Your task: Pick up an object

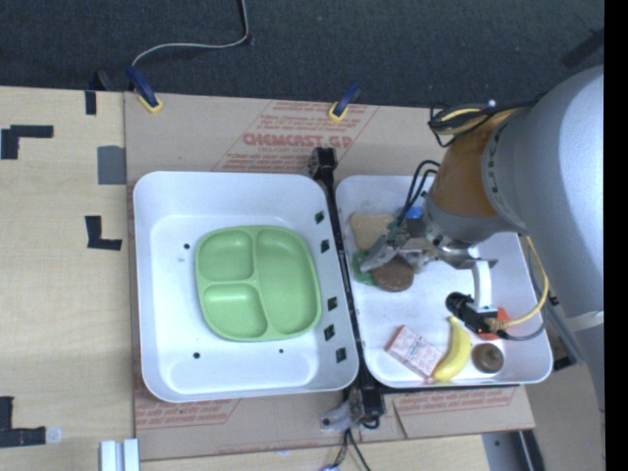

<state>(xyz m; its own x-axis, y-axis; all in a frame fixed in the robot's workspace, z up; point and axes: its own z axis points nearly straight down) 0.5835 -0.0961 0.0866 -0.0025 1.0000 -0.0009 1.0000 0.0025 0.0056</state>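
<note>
**Arm working low in the right-hand bin**

The grey arm (549, 175) with its orange band (469, 170) is reaching down into the right bin (530, 366), and its gripper (378, 258) is hanging at the left part of that bin, close to the divider between the two bins. The jaws are pointing toward the divider; whether they are spread or pressed together I cannot tell from here, as the metal parts are blurring into each other. Nothing is visibly sitting between them.

Just beside the gripper, on its lower side, a round brown object (394, 279) is lying on the bin floor, touching or nearly touching the gripper. A tan flat piece (367, 229) is lying just above the gripper, toward the bin's far wall.

Taking the banana (453, 351) as the marker: it is lying near the bin's front wall, curving upright. A pink patterned packet (413, 351) is sitting just to its left, and a small brown round thing (488, 358) is sitting just to its right.

The left bin (157, 263) is carrying a green divided plate (259, 283), lying flat in its middle, well apart from the banana. Both bins are resting on a cardboard sheet (285, 135) on the table (49, 263).
</note>
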